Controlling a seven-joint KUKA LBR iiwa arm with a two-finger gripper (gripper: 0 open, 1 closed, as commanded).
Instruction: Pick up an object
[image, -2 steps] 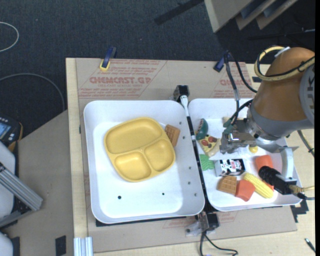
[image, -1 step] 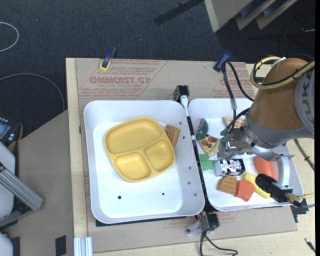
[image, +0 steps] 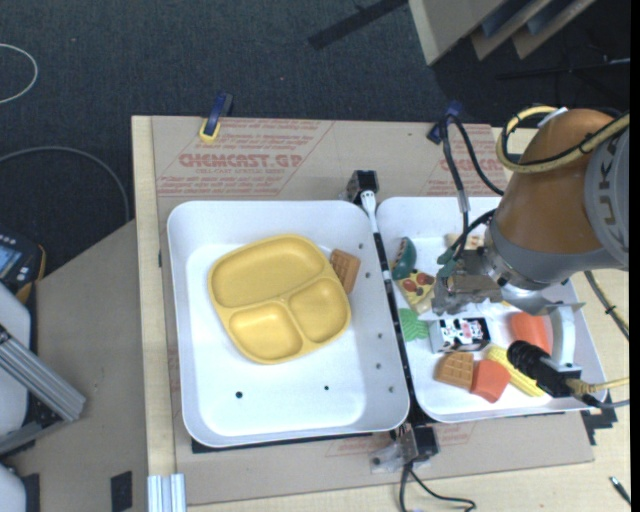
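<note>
**Orange-banded arm over the toy bin**

The gripper (image: 452, 292) hangs low over the right bin (image: 590, 390). I cannot tell its state. Just below it lies a black-and-white toy (image: 462, 331). Left of it sits a green toy (image: 411, 325). Far left is a yellow tray (image: 278, 297).

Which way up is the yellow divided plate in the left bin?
Right way up: the yellow divided plate lies flat in the left bin, its three compartments facing upward.
</note>
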